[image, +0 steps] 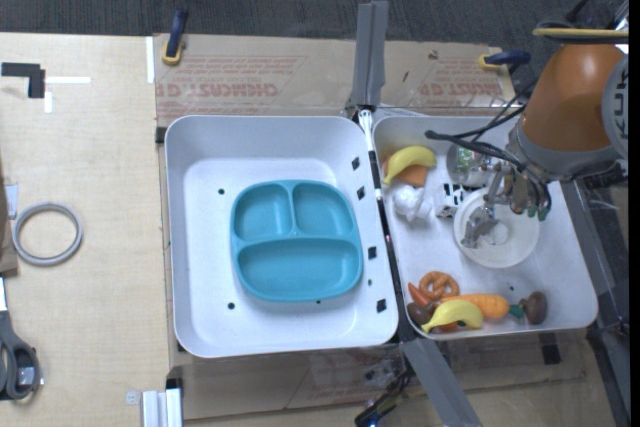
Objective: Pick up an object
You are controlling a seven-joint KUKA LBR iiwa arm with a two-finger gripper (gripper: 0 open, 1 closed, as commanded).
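My gripper (pixel 484 223) hangs over the right bin (pixel 570 245), its metal fingers just above a clear round lid or dish (pixel 497 237). I cannot tell whether the fingers are open or shut. Near the bin's far left lie a yellow banana (pixel 411 159), an orange piece (pixel 412 177) and a white crumpled object (pixel 409 204). Along the near edge are a pretzel (pixel 438 285), a second banana (pixel 455 315), a carrot (pixel 488 303) and a brown oval piece (pixel 536 307).
The left bin (pixel 200 215) holds a blue divided plate (pixel 297 240). A grey tape ring (pixel 45 233) lies on the bench at the left, with scissors (pixel 17 367) near the front left corner. The orange-banded arm (pixel 572 100) crosses the right bin's far right corner.
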